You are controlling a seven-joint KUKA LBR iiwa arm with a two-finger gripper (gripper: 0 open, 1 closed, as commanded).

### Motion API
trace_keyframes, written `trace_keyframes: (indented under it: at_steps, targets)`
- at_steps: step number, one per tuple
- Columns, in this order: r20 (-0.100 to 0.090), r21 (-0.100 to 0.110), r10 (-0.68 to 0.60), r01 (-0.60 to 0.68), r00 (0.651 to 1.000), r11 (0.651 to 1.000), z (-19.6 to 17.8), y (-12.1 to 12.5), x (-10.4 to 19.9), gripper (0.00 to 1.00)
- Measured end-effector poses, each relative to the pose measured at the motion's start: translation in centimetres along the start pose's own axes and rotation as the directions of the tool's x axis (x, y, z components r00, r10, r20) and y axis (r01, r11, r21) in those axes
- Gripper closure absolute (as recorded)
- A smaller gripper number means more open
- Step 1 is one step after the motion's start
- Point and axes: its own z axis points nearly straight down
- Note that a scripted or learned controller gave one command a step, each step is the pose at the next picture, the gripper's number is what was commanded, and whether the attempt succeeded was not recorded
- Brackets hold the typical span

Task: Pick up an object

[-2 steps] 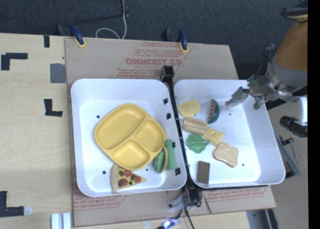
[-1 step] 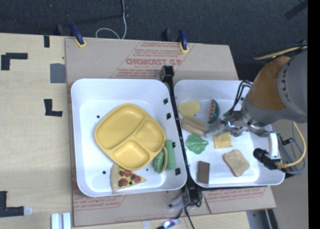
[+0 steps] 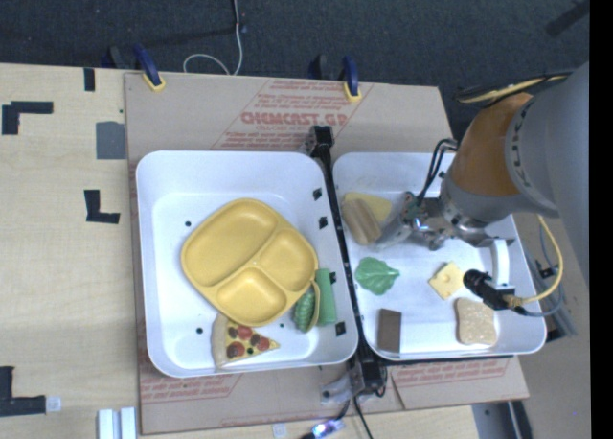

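Gripper [image 3: 397, 226]: low in right bin [image 3: 431, 167], beside sandwich [image 3: 364, 217], presumably lined up for it | finger state: cannot tell | nothing seen held | leaf [image 3: 376, 275] nearby, untouched.

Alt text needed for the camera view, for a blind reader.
A grey arm's gripper hovers low in the right white bin beside a tan bread-like piece, near a green leaf. The left white bin holds a yellow divided plate.

Hidden and unclear parts

The gripper's [image 3: 400, 226] fingertips were too blurred to tell apart. The arm [image 3: 536, 154] ran off the right edge. Left of the gripper, the yellow tray [image 3: 249, 260] covered part of the pizza slice [image 3: 241, 341].
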Motion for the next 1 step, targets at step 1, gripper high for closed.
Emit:
trace_keyframes:
  at_steps: [1]
  targets:
    - [-0.001,-0.001,-0.002,0.002,1.0,1.0,0.05,5.74,1.28,0.0]
